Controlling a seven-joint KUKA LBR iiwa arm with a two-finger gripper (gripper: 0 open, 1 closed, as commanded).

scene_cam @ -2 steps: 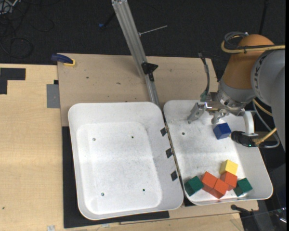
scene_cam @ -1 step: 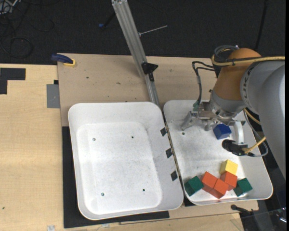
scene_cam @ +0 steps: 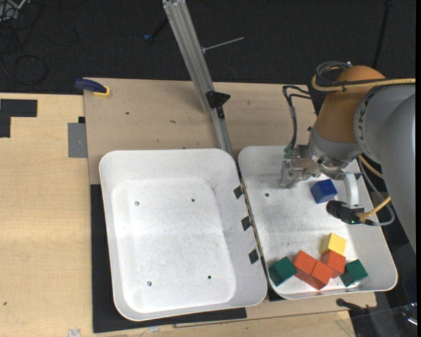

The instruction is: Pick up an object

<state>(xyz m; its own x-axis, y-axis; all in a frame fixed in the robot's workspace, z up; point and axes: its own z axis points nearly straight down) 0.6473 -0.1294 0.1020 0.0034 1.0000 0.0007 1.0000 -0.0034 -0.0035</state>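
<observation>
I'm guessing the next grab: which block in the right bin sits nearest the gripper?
The blue block, lying alone just beside the gripper. The yellow, orange and green blocks cluster at the right bin's near edge.

Blue cube (scene_cam: 323, 189) lay alone in right bin's upper part, yellow cube (scene_cam: 335, 243), two orange blocks (scene_cam: 317, 267), two green cubes (scene_cam: 281, 269) clustered at near edge

My arm (scene_cam: 386, 128) is smooth grey with an orange band (scene_cam: 340, 111) above the wrist — black cables (one yellow-tipped) loop beside it.
</observation>
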